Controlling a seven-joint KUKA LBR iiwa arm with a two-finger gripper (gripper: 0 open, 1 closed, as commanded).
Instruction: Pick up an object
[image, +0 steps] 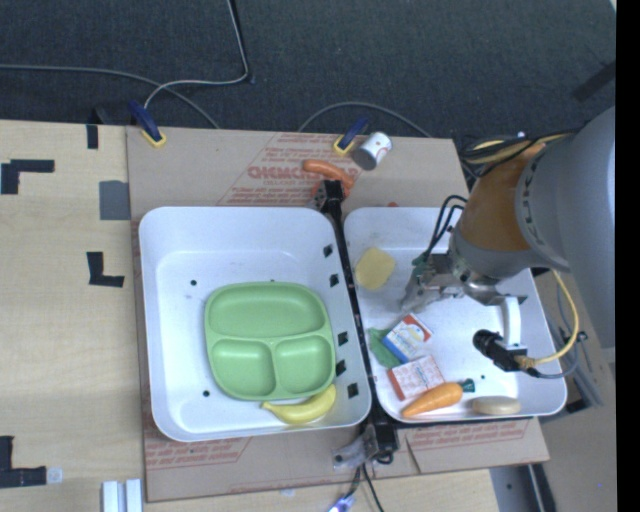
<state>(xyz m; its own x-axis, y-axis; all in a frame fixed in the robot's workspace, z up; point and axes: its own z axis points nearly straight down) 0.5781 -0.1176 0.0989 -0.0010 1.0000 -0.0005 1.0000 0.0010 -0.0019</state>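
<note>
1. Gripper (425, 287) hangs low in the right bin (530, 405), upper-left part, arm (540, 215) coming in from the right. Whether it's open or closed can't be told from this angle; nothing visibly held.
2. Closest thing: yellow sponge-like piece (376, 268), just left of the gripper, near the divider between bins. Probably the target, judging by proximity, though there is no contact that can be confirmed.
3. Below the gripper: small blue-and-white packet (406, 335) overlapping a green flat piece (382, 347), then a red-and-white packet (416, 376). All lie flat, so harder to grip than the sponge.
4. Along the bottom edge of the right bin: carrot (436, 398) and a beige oval object (494, 405), near each other, well clear of the gripper.
5. Left bin (170, 240) holds a green divided plate (270, 338) with a banana (302, 407) against its lower rim. Well apart from the gripper, so not in play now.
6. Pick not yet done; next move likely needs a small shift left and down to straddle the sponge.
</note>
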